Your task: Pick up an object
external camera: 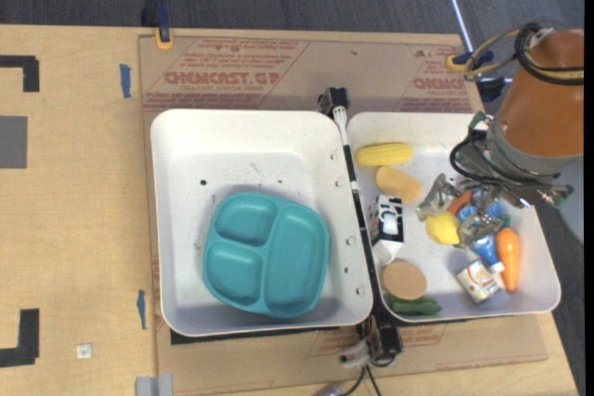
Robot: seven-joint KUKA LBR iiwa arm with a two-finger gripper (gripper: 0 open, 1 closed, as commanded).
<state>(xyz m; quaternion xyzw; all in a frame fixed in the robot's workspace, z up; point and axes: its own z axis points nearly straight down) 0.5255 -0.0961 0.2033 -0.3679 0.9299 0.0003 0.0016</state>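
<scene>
Gripper: the metal two-finger gripper (461,207) hangs low inside the right bin, below the arm's broad orange band; whether it is spread or closed cannot be told among the clutter.
Arm: grey and orange arm (543,102), rounded and smooth, with dark cables looped at the wrist, enters from the right and covers the right bin's upper right corner.
Right bin: shallow white plastic bin (543,297) with rounded corners, crowded with small toy foods.
Corn: a yellow corn cob (383,153), ridged and oblong, lies near the far wall.
Bread piece: a tan, smooth oval piece (399,184) sits just below the corn.
Lemon: a glossy yellow rounded object (444,230) sits just beside the gripper, on its left.
Carrot: an orange tapered carrot (508,257) lies near the right wall, pointing toward the front.
Small carton: a white carton with a red label (480,281) lies tilted beside the carrot.
Cookie: a flat brown disc (405,279) rests near the front left corner, with a thin green object (415,306) at the front wall.
Black-and-white card: a small printed packet (389,220) lies against the left wall.
Left bin: a matching white bin (176,144) holds a teal divided plate (266,253), smooth, with three compartments.
Open room: bare white floor surrounds the plate, widest toward the far wall; the right bin has little free floor, mostly near its far wall.
Bench: tan cardboard (74,199) with red printing lies beneath both bins.
</scene>
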